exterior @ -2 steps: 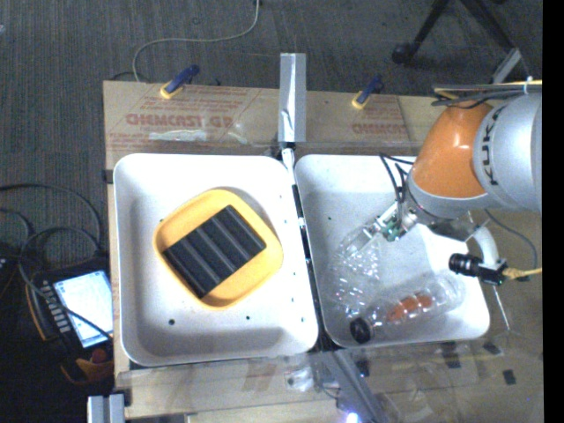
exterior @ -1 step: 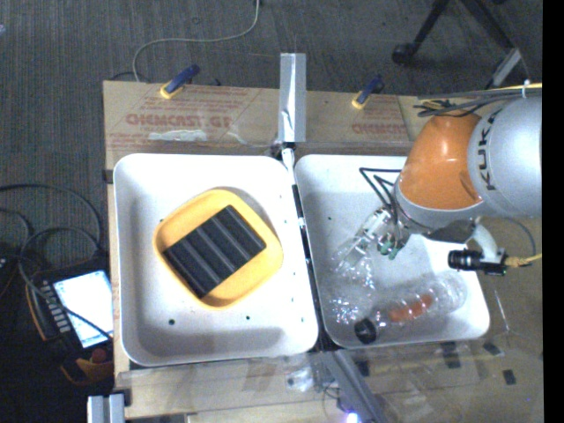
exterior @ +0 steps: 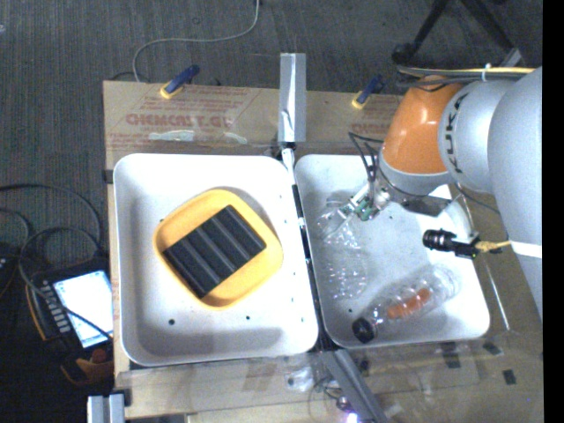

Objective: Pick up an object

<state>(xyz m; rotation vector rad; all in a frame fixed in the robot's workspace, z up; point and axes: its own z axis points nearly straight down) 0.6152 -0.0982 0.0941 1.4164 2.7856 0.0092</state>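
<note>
Two bins, arm over the right one.
Claw [exterior: 359, 208] (grip state unclear, mostly hidden by the wrist) sits above crumpled clear plastic [exterior: 339, 236].

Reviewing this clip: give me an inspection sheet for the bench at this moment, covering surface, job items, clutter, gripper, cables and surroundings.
Surface: two white bins side by side on a cardboard sheet; left bin, right bin.
Job's things: yellow tray with black ribbed insert in the left bin; clear plastic bottle with dark cap lying in the right bin; clear crumpled plastic piece beside it.
Clutter: nothing seen in the bins beyond these.
Gripper: gripper low over the right bin's upper left part, at the clear plastic; a hold cannot be judged.
Cables: thin wire on the floor behind; dark cables at left.
Surroundings: blue clamps on the cardboard; lit screen device left of the bench.
</note>
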